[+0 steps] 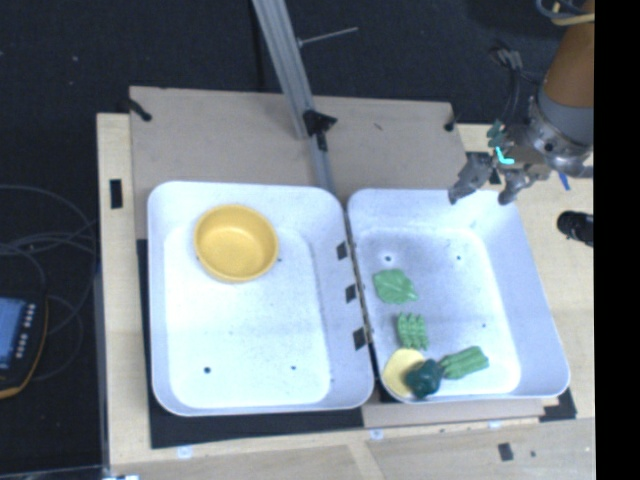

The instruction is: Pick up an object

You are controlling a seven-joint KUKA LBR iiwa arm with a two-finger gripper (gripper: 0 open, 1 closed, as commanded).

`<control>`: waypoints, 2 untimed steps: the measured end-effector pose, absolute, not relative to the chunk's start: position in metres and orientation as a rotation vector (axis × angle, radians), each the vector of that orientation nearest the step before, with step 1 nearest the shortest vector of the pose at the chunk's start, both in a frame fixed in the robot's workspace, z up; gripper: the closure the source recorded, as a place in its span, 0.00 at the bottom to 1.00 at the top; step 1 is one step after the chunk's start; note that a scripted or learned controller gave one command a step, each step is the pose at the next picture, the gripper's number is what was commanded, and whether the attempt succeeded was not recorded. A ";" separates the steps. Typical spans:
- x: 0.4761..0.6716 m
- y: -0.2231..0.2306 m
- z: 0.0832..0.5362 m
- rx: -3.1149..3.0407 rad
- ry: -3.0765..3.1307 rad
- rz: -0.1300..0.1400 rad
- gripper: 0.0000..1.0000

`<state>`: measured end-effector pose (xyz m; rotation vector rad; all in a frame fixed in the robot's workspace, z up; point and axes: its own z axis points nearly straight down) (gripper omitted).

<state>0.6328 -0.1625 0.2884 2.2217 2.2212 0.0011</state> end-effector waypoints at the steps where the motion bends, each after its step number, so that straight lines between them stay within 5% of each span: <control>1: 0.633 -0.162 0.289 2.221 2.221 0.001 0.00; 2: 0.631 -0.159 0.246 2.223 2.222 -0.004 0.00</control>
